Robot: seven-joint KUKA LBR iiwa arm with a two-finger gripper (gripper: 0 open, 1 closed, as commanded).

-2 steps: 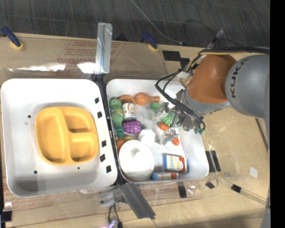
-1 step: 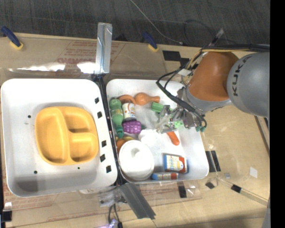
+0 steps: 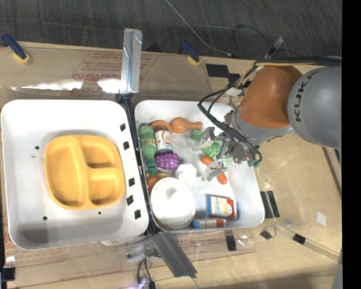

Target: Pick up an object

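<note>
Now | I have gripper [image 3: 215, 161] low in right bin [image 3: 253, 191] by carrot [image 3: 212, 164] | grip: can't tell | step: reaching | next: close, lift straight.

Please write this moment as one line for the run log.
arm: over right bin | tool: low among small toys | grasp: none confirmed | left bin: yellow divided tray | task: pick pending
</note>
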